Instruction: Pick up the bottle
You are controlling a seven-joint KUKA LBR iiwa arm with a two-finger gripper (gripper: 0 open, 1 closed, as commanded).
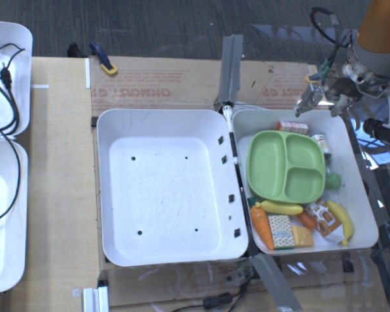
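The bottle [321, 143] is small, with a pale label and a dark cap. It lies in the right bin [367, 194] against the far right rim of a green divided plate [287, 165], which partly hides it. My gripper [321, 107] hangs above the bin's far right corner, up and slightly behind the bottle, clear of it. Its two fingers are spread open and there is nothing between them.
A red-and-white box [292, 127] lies behind the plate. Two bananas [281, 207], a carrot [261, 227], crackers [283, 231] and a packet [323, 218] crowd the bin's near end. A green item [333, 181] peeks from under the plate. The left bin [162, 181] sits alongside.
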